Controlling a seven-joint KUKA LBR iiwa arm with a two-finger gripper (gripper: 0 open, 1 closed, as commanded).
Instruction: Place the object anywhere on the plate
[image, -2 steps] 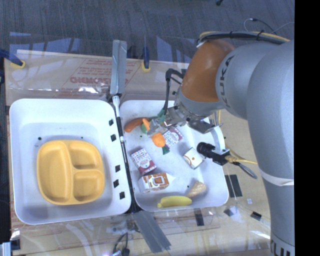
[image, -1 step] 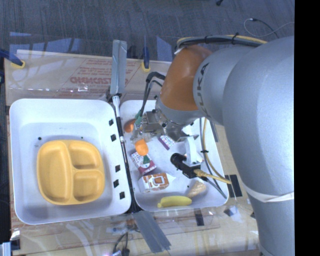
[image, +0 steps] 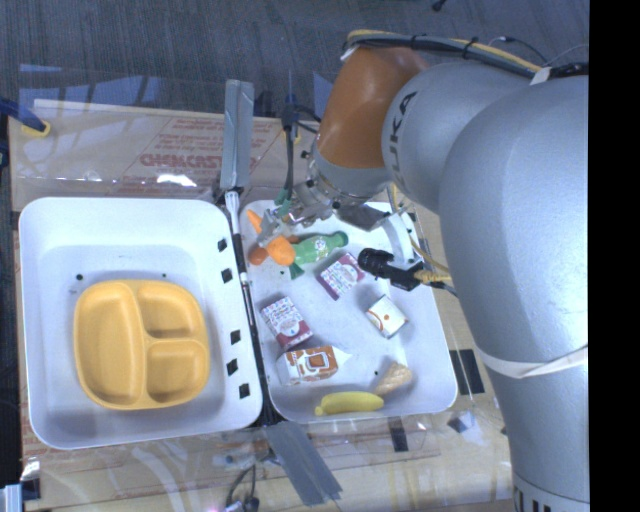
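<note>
Grey and bulky, the arm (image: 500, 200) filled the foreground on the view's right, its orange band above the wrist bent down over the far corner of the right bin (image: 440, 360). No object was on the plate (image: 100, 340) yet, so the pick was, by my reading, not yet done. The likeliest candidates were the orange pieces (image: 283, 251), lying just below the gripper (image: 297, 208) and toward the near side of it, with a green bottle (image: 320, 243) touching them, its long axis running roughly left to right across the view. Whether the gripper was open or closed could not be told, and nothing could be seen held in it.

Further out in the same bin lay small printed cartons (image: 283, 318), a white cup (image: 385, 316) and a banana (image: 349, 403) against the near wall. The yellow plate sat in the left bin (image: 40, 250), well apart, across the bins' shared wall; any carry would have to run toward the view's left and nearer the camera.
</note>
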